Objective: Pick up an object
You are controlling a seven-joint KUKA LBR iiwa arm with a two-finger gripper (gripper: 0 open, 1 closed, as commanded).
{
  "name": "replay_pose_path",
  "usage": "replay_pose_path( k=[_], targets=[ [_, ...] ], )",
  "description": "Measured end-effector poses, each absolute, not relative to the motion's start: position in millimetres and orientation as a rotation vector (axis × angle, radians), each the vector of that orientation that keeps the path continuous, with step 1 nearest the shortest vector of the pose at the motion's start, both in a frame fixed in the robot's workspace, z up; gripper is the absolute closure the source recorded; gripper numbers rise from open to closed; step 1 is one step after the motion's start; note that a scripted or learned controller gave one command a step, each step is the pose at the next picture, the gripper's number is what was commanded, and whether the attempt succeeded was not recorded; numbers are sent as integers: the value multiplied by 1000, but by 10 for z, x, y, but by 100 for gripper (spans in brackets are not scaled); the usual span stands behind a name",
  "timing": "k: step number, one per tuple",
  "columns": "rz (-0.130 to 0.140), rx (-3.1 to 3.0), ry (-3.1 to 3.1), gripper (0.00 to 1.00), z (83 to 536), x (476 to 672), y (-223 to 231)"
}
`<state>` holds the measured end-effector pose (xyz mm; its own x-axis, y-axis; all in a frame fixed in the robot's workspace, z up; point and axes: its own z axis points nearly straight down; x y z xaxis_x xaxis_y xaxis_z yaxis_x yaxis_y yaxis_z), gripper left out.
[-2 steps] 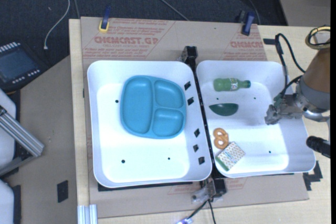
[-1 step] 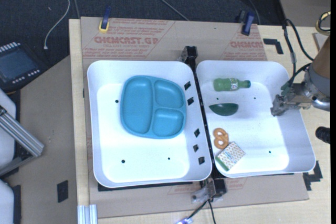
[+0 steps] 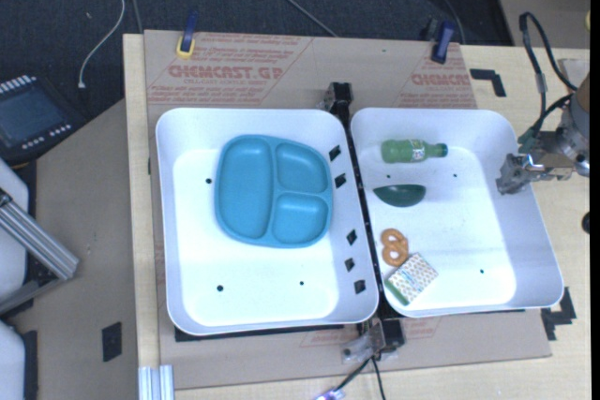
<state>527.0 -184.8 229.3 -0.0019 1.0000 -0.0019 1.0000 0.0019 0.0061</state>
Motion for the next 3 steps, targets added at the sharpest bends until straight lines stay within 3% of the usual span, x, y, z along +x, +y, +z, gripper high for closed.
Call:
replay_pose_path(
  k=[3],
  targets=[
    [4, 2215, 2229, 100, 2208, 5472, -321]
  ],
)
